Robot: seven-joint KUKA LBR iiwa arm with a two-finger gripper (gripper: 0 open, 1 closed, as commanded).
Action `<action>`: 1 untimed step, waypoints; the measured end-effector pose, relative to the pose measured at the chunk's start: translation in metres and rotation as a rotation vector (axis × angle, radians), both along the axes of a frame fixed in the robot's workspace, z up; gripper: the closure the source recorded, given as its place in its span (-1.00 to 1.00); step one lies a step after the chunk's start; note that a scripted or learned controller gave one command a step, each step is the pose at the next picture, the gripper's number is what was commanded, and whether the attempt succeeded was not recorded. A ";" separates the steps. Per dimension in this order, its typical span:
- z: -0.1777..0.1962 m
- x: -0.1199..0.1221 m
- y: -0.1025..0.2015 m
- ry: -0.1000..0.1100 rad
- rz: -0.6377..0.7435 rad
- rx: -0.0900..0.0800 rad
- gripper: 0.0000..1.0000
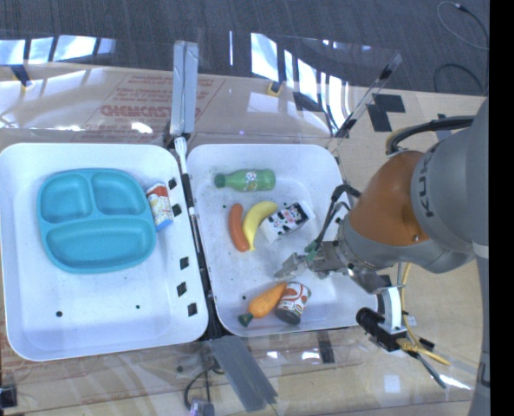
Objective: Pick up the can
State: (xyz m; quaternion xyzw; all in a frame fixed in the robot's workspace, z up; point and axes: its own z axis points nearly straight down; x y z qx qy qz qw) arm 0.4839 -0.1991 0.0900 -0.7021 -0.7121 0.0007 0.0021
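White plastic bins sit side by side on the counter, and the can (294, 302) lies on its side in the right bin (322, 159), close to the near rim. Its red and white label faces up. A toy carrot (265, 302) lies just beside it on the left; the two look like they touch, but I cannot be sure. Further back in the same bin are a banana (257, 221), an orange sausage-shaped piece (237, 227), a green bottle (245, 179) and a small black and white carton (287, 218).

The gripper (302, 262) hangs just above and behind the can, low over the bin floor. I see metal parts there, but I cannot tell how the jaws stand, and nothing appears held between them.

In the left bin (14, 258) there is a blue divided tray (96, 219) and a second small can (159, 206) leaning at its right side. This one is well apart from the arm.

What may go wrong, in my opinion: the can is lying down, so it may roll away when one side is pushed first. The carrot is so near that the jaws may catch it together with the can, or push it. The near rim of the bin leaves little room on that side, so a descent may strike the wall.
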 end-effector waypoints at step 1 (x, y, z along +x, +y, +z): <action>-0.002 0.082 -0.011 0.001 0.078 0.000 -1.00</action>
